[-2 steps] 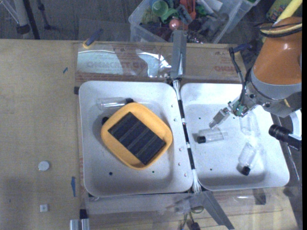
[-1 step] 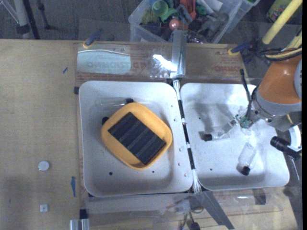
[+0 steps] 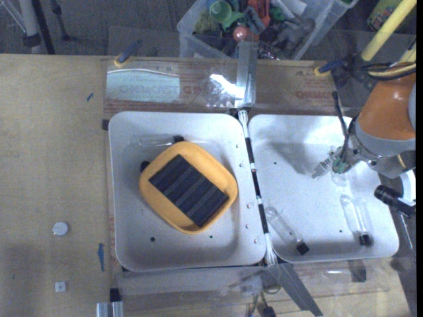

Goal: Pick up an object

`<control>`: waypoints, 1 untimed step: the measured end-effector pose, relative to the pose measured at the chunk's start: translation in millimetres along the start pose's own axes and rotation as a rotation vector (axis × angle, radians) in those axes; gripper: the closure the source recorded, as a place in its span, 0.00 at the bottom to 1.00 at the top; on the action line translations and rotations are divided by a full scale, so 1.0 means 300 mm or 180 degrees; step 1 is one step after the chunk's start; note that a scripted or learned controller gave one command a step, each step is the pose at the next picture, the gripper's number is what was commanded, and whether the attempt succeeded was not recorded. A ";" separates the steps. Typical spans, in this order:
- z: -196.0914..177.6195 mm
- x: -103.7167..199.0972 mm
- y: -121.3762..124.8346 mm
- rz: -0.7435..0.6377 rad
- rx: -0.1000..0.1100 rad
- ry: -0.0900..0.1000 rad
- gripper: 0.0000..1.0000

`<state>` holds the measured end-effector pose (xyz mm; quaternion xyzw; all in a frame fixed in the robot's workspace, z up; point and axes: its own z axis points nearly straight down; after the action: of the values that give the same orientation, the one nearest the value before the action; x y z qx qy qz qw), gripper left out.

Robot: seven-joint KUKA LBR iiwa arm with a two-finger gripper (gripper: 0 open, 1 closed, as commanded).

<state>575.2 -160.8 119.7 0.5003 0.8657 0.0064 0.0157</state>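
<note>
The yellow pad with a dark ribbed panel (image 3: 188, 186) lies flat and turned at an angle in the middle of the left bin (image 3: 125, 197), and every other place here is told from it. A small clear tube with a dark cap (image 3: 160, 140) lies just behind the pad, near that bin's far wall. To the pad's right, past the divider where the two bins meet, sits the right bin (image 3: 297, 197); two more clear tubes with dark caps rest on its floor, one (image 3: 284, 230) close to the divider and one (image 3: 355, 220) toward its far right side. The gripper (image 3: 328, 166) hangs over the right bin, well apart from the pad and on its right, below the arm's orange band (image 3: 390, 114). Whether the jaws are spread or pressed together cannot be told from this view. Behind the pad, beyond the worktop (image 3: 46, 144), stands a clear box of mixed toys (image 3: 261, 15).
</note>
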 end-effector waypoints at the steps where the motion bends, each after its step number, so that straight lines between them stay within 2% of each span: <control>1: 0.000 -0.208 -0.043 -0.0632 0.0065 0.0050 1.00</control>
<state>595.0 -221.3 120.5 0.4121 0.9111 0.0000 0.0044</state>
